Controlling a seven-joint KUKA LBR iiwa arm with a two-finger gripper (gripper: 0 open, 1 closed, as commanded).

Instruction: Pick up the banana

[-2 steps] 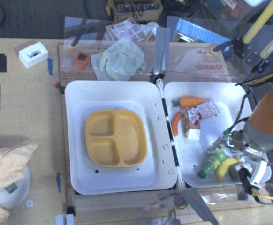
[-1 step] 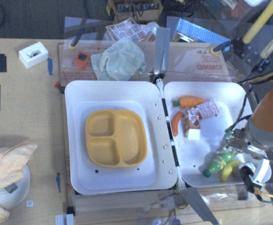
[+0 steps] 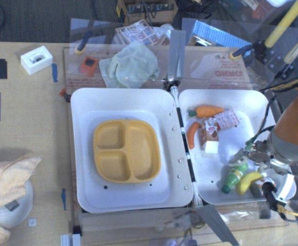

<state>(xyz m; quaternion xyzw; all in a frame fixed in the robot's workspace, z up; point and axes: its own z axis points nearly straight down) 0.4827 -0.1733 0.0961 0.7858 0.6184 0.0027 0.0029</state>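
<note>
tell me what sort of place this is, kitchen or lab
Most likely a robotics lab, not a kitchen: a robot arm with an orange band reaches over the right one of two white bins set side by side, and the banana and carrot in that bin look like toys.

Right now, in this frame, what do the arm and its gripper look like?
The arm is thick and rounded, with an orange band above a grey wrist section. The gripper is small, metallic grey hardware, and a thin dark cable loops beside it.
</note>
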